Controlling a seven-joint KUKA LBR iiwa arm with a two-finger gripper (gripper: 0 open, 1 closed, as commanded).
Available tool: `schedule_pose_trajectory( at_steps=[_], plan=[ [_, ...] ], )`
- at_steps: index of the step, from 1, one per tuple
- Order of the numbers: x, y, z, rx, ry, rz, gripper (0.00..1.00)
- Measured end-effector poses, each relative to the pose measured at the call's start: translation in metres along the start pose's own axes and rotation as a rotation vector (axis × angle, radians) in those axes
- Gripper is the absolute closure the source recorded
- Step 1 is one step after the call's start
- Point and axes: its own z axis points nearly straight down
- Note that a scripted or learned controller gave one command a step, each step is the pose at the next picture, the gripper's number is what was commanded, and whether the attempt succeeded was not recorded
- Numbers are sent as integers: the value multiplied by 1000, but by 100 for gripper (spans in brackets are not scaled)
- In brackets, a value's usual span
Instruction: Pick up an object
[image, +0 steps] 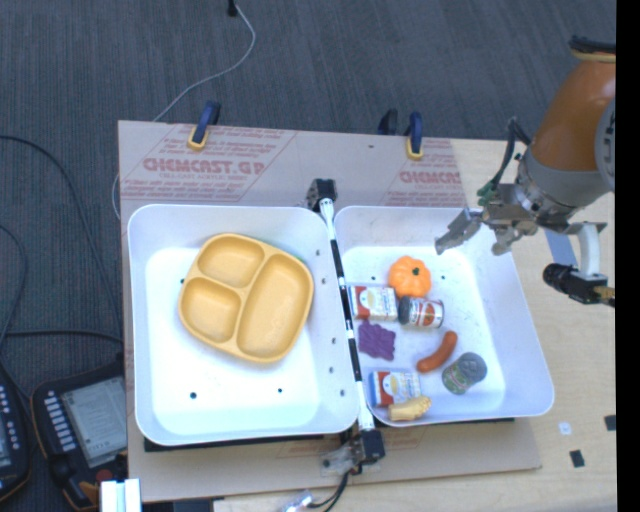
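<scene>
Gripper above right bin far edge, jaws apart, nothing between them; orange pumpkin, cans, sausage below; yellow plate in left bin.

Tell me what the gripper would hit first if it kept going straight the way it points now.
Probably the orange pumpkin: the gripper hangs over the right bin's upper corner, angled down and left toward it. Depth is unclear, so it might meet bare bin floor first.

A brown board on the bench bears two white bins side by side.
</scene>
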Motion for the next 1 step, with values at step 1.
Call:
schedule_pose_trajectory(
  at_steps=[1],
  plan=[
    [41, 8, 133, -2, -1, 0, 0]
  ],
)
